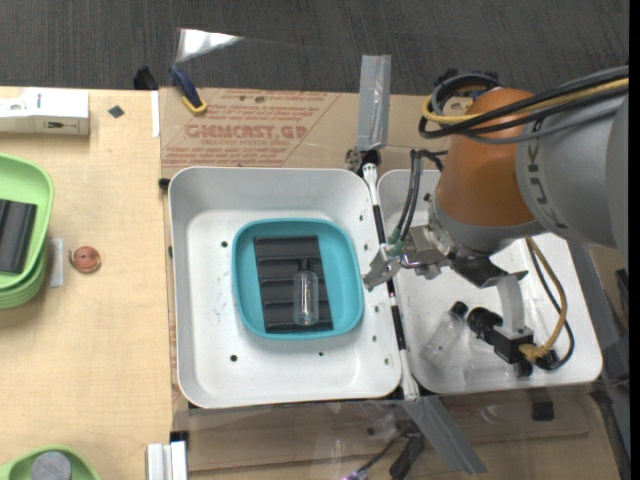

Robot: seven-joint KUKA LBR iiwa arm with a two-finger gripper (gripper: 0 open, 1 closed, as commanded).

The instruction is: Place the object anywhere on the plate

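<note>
Lying on the teal plate point(245, 268), a clear object point(306, 298); the arm point(520, 183) hides the jaws, state unreadable.

At three o'clock we see the arm point(560, 168) cut by the frame edge, its wrist hiding part of the right bin point(580, 368). At nine o'clock, the green tray point(25, 233) is cropped.

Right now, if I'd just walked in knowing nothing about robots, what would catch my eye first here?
Probably the big grey arm with its orange band, reaching in from the right over the right white bin. Next, the bright teal plate in the middle of the left white bin, with a dark ridged insert on it and a small clear tube lying on top.
</note>
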